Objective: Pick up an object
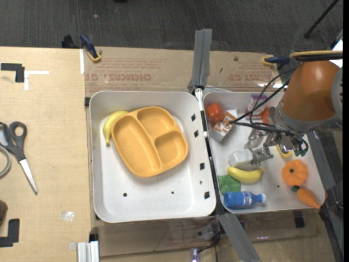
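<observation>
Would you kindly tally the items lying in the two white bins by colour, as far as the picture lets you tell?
Yellow: 3 - divided plate, banana beside it, banana in right bin
Orange: 2 - pumpkin, carrot
Red: 1 - tomato
Green: 1 - green item
Blue: 1 - bottle
Total: 8; items under the arm unclear.

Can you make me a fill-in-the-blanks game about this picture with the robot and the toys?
1. The divided plate in the left bin is the colour ____.
2. A yellow ____ peeks out from under that plate's left edge.
3. The bottle lying at the front of the right bin is the colour ____.
4. On the bench to the left of both bins lies a pair of ____.

Missing words: orange; banana; blue; scissors
</observation>
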Robot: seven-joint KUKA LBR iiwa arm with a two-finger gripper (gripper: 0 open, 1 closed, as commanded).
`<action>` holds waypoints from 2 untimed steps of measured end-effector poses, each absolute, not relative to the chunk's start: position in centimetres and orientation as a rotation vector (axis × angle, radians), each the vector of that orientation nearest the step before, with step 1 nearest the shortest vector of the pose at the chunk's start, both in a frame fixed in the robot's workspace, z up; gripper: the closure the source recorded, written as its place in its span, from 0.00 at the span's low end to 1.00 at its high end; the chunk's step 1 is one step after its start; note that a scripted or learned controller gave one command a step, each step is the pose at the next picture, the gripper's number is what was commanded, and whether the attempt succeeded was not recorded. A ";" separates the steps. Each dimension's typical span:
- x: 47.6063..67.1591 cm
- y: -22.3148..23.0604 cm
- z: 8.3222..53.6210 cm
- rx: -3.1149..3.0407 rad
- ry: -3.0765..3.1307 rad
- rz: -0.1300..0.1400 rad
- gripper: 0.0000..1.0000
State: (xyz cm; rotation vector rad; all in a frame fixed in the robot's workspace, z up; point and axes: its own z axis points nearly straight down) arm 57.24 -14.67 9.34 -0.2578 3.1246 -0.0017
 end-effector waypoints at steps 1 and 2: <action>48.8 -17.0 10.1 -0.089 3.138 0.001 1.00; 49.0 -17.0 10.3 -0.090 3.134 -0.001 0.00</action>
